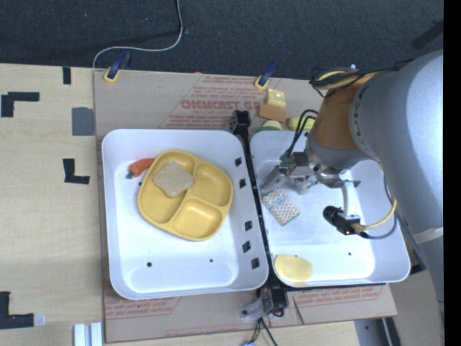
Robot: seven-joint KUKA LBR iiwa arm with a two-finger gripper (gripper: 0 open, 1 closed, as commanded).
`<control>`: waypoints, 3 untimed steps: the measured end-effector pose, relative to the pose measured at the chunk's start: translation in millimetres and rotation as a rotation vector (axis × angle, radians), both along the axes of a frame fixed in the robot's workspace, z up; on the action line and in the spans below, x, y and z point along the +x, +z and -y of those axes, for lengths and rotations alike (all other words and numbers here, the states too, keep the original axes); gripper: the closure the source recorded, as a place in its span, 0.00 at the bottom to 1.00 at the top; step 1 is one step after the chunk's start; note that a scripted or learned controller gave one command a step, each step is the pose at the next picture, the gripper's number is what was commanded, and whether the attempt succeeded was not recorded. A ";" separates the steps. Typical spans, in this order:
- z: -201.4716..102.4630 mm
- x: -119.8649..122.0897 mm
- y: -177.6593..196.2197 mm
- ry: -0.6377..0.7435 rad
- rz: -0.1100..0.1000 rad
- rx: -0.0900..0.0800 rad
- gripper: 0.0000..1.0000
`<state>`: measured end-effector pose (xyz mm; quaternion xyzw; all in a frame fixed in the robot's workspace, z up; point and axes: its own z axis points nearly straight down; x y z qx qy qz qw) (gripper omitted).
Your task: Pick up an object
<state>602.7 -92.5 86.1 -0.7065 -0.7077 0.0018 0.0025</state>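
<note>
From above, I reach in from the right, my grey arm (403, 128) and its orange band (337, 121) hanging over the right bin (360, 254). My hand (288, 182) is low over that bin's left half, close to the divider. Whether it is open, closed or holding anything I cannot tell; the wrist hides that part.

Just below my hand lies a small patterned packet (282, 207), flat on the bin floor, touching or nearly touching me. It is the nearest thing to take. I judge it light, thin and a little floppy, so it may slide or buckle under a pinch. I would close across its short side, pressing down to the floor first so an edge lifts between the pads.

At the same bin's front edge sits a pale yellow disc (292, 267), well apart from my hand. It looks smooth and low, likely slippery and hard to get under.

In the left bin (126, 265) a yellow tray (202, 211) carries a tan slab (173, 179) in one compartment; something orange (140, 166) peeks out beside the tray. Behind the bins, on the counter (43, 222), are a tan block (273, 105) and small yellowish items (272, 126).
</note>
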 end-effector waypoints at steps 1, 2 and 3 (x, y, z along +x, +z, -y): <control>0.9 1.6 11.4 0.001 0.003 -0.001 1.00; 0.9 1.4 10.9 0.000 0.002 -0.001 0.00; 3.4 -8.4 -1.5 -0.001 0.007 -0.003 0.00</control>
